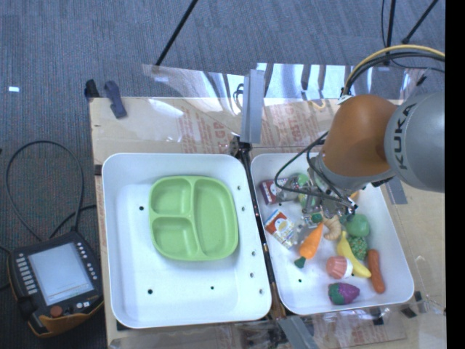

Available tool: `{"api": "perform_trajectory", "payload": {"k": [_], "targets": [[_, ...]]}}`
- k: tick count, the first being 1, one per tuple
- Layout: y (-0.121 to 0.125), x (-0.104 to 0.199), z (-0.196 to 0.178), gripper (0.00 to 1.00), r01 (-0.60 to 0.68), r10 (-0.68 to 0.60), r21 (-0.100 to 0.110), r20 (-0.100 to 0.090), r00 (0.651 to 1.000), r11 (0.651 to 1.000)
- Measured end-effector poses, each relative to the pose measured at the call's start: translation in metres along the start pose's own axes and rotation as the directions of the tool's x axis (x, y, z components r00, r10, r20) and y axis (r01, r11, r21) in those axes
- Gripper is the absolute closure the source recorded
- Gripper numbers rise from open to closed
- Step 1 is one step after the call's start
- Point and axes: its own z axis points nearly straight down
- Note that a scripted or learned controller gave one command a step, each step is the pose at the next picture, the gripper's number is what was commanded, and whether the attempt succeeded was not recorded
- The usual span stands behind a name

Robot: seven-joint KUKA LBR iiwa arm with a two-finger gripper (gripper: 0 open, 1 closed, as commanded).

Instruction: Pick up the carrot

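Note:
The carrot (pixel 310 242) is orange with a small green tip at its lower left end. It lies tilted in the middle of the right bin (pixel 396 224), among other toy foods. My gripper (pixel 318 211) hangs over the bin's centre, under the orange wrist band. It is just above the carrot's upper end, and I cannot make out whether it touches the carrot. The wrist and cables hide the bin's upper middle.
Around the carrot lie a tan lump (pixel 333 227), a green fruit (pixel 357 225), a yellow banana (pixel 352 255), a pink fruit (pixel 338 267), a red-orange stick (pixel 375 270), a purple item (pixel 343 292) and a red-white packet (pixel 280 224). A green divided plate (pixel 194 217) sits in the left bin (pixel 123 267).

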Motion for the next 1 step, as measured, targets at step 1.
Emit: {"api": "perform_trajectory", "payload": {"k": [1], "targets": [[-0.0017, -0.1274, -0.0030, 0.00, -0.057, 0.057, 0.002, 0.009, 0.998, 0.998]]}}
